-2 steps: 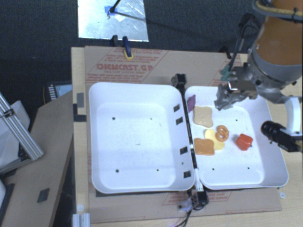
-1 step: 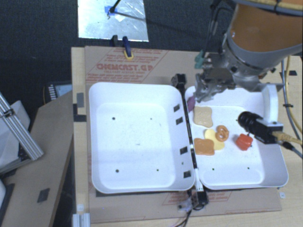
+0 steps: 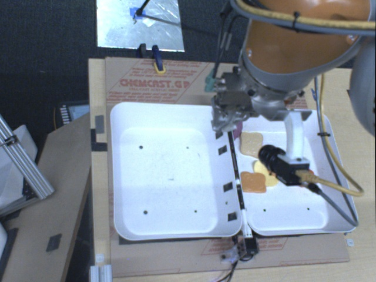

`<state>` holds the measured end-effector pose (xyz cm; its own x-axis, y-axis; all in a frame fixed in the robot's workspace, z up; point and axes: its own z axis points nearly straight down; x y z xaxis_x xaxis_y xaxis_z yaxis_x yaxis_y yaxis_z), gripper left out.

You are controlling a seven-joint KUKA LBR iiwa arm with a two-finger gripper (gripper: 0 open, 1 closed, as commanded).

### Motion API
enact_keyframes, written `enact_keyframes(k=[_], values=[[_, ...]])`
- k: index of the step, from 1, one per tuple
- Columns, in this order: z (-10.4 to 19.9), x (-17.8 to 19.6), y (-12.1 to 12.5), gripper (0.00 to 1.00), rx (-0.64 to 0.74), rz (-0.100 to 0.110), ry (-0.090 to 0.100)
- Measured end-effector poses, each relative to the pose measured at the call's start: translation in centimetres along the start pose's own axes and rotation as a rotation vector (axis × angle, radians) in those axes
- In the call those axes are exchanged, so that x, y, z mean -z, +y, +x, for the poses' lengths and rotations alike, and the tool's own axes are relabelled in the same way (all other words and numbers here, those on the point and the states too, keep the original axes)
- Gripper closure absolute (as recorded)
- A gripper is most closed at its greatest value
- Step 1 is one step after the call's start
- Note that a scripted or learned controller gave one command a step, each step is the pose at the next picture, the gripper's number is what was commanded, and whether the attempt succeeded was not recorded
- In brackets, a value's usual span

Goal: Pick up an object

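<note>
The right bin [image 3: 292,211] holds a pale tan flat piece [image 3: 251,142], an orange flat piece [image 3: 253,183] and a small yellow piece [image 3: 269,177] close together near its left side. A small dark red bit [image 3: 237,131] shows just beside the tan piece. My gripper [image 3: 225,122] hangs over the back end of the divider between the two bins, a little up and left of the tan piece. The bulky wrist hides the right bin's back part.
The left bin [image 3: 165,175] lies beside the right one on a cardboard sheet [image 3: 154,81] with red lettering. A blue and yellow clamp [image 3: 157,60] stands at the back. A shiny foil panel [image 3: 140,14] lies beyond it, and an aluminium frame [image 3: 19,164] stands far left.
</note>
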<state>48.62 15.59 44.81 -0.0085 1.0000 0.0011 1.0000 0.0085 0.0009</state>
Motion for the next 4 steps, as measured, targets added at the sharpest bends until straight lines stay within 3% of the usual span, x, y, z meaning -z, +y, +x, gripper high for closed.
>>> enact_keyframes(k=[1, 2, 3, 4], values=[[2.5, 7.1, 0.1, 1.00, -0.001, -0.008, 0.003], [7.1, 7.6, 0.1, 1.00, -0.001, -0.002, 0.002], [6.9, 7.6, 0.1, 0.00, -0.004, -0.001, 0.001], [6.9, 8.7, 0.1, 1.00, 0.001, -0.003, 0.003]])
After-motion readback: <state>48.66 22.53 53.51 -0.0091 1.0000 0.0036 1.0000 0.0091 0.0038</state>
